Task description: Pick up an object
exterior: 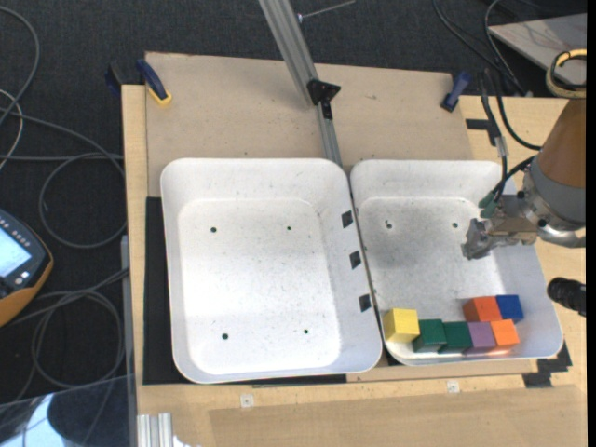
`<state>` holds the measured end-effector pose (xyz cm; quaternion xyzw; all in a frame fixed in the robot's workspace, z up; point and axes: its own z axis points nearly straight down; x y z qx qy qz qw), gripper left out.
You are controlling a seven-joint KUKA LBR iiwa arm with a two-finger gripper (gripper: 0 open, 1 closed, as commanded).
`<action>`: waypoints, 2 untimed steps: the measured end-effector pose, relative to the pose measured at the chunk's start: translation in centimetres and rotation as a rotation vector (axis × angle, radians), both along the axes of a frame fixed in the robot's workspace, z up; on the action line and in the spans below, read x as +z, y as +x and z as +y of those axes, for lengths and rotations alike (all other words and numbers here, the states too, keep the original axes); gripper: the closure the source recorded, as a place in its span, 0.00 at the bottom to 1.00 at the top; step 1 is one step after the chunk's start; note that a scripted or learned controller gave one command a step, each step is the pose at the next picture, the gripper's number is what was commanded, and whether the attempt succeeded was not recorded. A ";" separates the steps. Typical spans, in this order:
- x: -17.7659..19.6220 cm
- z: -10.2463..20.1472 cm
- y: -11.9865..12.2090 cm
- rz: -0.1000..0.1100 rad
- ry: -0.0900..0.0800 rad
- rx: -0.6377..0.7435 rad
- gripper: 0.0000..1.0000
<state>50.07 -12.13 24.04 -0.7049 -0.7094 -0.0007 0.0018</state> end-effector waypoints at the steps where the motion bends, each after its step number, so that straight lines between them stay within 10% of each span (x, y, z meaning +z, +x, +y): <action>1: 0.8 5.0 1.0 -0.004 -0.001 0.001 1.00; 2: 0.8 10.4 2.2 -0.004 -0.001 0.001 1.00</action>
